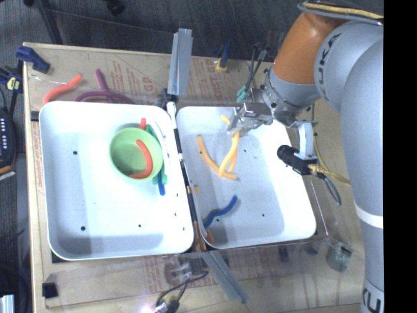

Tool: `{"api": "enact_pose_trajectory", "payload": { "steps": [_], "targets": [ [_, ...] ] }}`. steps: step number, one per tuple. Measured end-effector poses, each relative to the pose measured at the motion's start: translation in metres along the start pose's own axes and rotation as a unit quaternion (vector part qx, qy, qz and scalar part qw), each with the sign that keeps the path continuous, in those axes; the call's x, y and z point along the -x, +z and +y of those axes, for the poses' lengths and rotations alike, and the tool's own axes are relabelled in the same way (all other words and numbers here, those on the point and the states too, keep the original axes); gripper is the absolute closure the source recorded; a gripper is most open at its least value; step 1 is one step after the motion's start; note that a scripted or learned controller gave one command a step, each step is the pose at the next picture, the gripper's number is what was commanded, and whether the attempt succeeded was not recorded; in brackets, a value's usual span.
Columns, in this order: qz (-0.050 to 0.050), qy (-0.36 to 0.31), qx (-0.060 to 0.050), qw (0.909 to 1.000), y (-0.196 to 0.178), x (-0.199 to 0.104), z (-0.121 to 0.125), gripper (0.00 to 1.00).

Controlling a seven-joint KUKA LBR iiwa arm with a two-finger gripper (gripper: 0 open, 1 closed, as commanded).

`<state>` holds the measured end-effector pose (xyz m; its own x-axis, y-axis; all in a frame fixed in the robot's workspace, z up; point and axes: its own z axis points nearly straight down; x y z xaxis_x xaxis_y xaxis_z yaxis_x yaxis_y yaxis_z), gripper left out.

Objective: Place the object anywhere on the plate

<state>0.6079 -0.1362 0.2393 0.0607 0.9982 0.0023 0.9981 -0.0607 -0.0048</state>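
The gripper [240, 124] is hanging over the far edge of the right bin [287, 220], just above the top of a bunch of yellow-orange strips [228, 158]. Whether it is wide, narrow or gripping cannot be told at this slant; 1 strip is reaching up to its tip, but a grasp cannot be confirmed. The arm [339, 64] is leaning in from the right, likely so the tool can drop almost straight onto the strips.

The strips are lying crossed near the middle of the right bin, 1 standing apart to the left. A blue strip [220, 211] is curling near that bin's front left corner.

The green plate [128, 150] is sitting in the left bin [78, 220], toward its far right side, well apart from the gripper. A red strip [144, 159] is lying on it, and green and blue pieces [160, 182] are poking out at its right rim.

By my reading, the pick is in hand and the carry across the divider is not yet done.
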Motion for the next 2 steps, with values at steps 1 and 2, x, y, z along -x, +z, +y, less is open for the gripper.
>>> {"api": "enact_pose_trajectory", "payload": {
  "steps": [1,2],
  "targets": [
    [-0.001,-0.082,-0.001,0.9966,0.038,-0.062,0.023,1.00],
    [-0.001,-0.125,0.002,0.9921,0.048,-0.147,0.040,1.00]
  ]
}}
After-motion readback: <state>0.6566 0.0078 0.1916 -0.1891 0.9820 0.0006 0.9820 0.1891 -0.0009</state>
